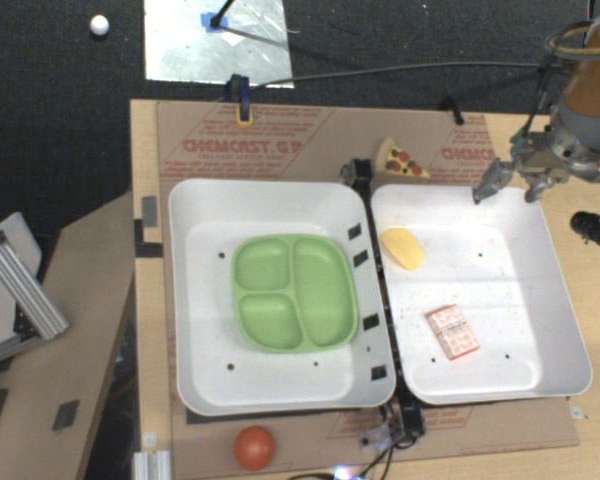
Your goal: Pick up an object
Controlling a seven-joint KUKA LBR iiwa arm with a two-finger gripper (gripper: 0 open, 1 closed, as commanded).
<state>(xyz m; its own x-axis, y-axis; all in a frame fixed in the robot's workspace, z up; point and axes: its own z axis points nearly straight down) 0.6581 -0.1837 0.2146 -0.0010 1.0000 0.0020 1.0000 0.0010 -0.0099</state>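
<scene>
At the upper right of the camera view, the tool point(510, 181) hangs over the far right corner of the right bin point(555, 268), its two fingers spread wide with nothing between them. The grey arm with its orange band point(592, 93) reaches in above it from the right edge. Inside the right bin, a yellow object point(403, 248) lies near the far left corner, and a small pink box point(452, 331) lies toward the middle of the near half, tilted; the two are well apart from each other and from the tool. The left bin point(195, 268) holds a green divided tray point(294, 292) with three compartments, lying flat near its centre. On the counter point(310, 138) beyond the bins, a toy pizza slice point(401, 158) rests just past the seam between them. A red-orange ball point(254, 447) sits on the counter in front of the left bin.
</scene>
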